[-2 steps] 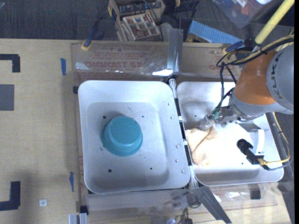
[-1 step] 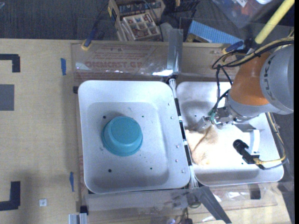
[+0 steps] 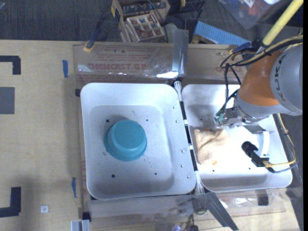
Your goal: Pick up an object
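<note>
Over the right bin (image 3: 204, 94), toward its left side, the gripper (image 3: 222, 120) hangs at the upper edge of a crumpled tan cloth (image 3: 209, 147) that lies by the bin's left wall. Whether the gripper is spread or closed, I cannot tell. A teal bowl (image 3: 126, 139) sits mid-floor in the left bin (image 3: 96, 96).

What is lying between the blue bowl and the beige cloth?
Nothing loose: in the camera view, bare left bin floor and the bins' adjoining rims separate the blue bowl from the beige cloth.
</note>
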